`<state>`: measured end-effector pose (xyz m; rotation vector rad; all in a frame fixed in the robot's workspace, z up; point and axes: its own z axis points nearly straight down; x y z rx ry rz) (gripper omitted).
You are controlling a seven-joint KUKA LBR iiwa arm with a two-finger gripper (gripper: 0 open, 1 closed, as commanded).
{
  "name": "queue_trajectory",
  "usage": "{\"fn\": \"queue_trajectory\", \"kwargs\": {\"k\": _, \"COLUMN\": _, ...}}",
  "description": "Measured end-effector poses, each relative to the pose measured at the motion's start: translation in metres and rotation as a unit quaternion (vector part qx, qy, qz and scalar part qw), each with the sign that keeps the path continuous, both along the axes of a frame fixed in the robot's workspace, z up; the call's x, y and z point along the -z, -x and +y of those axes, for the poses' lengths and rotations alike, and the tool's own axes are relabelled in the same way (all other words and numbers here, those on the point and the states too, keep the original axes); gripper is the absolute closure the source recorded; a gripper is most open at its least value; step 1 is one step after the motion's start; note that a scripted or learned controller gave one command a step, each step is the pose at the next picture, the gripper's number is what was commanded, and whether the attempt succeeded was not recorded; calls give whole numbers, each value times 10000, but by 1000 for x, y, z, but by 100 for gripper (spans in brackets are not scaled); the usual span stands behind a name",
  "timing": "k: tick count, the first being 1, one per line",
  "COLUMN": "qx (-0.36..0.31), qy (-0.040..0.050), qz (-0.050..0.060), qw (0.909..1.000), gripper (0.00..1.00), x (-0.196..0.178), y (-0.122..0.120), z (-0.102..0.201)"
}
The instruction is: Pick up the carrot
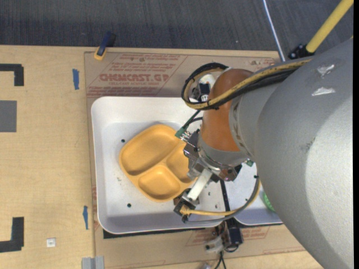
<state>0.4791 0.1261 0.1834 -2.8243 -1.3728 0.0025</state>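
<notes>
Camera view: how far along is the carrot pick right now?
Done: nothing I can confirm; no grasp is visible. In hand: the arm is down over the left bin, its wrist at the right edge of the yellow divided dish. Left: securing the carrot and lifting it clear.

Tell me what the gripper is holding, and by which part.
Cannot be told: the gripper hangs at the yellow divided dish's right edge, and the arm covers whatever is under it.
</notes>
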Motion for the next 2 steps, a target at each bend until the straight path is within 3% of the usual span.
{"fn": "queue_trajectory", "kwargs": {"k": 1, "qx": 2195, "qy": 4, "qz": -1, "qw": 9756, "gripper": 100, "x": 41, "y": -18, "z": 61}}
{"fn": "queue_trajectory", "kwargs": {"k": 2, "qx": 2134, "qy": 4, "qz": 16, "qw": 9770, "gripper": 100, "x": 15, "y": 0, "z": 11}}
